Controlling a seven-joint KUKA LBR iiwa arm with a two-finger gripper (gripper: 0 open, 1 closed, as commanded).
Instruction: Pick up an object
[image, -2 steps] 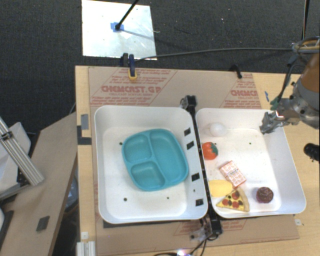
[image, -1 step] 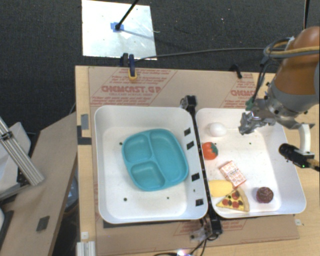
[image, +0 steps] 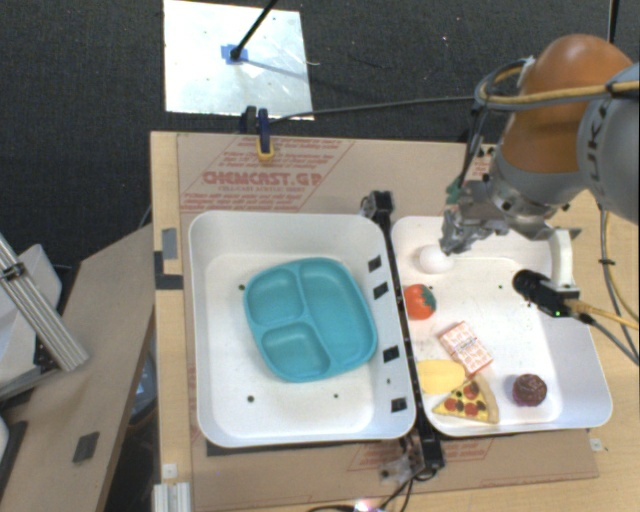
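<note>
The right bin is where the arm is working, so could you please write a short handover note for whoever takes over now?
Hand: low over the far end of the right bin, just above the white ball; finger state unclear.
In that bin too: tomato, pink box, yellow piece, pizza slice, dark ball.
Left bin: teal divided tray.
Done: nothing visibly lifted.
Left: grasp and lift one object.

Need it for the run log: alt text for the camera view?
The gripper hangs over a white egg-like ball in the right bin, which also holds a tomato and pizza slice. The left bin holds a teal tray.
</note>
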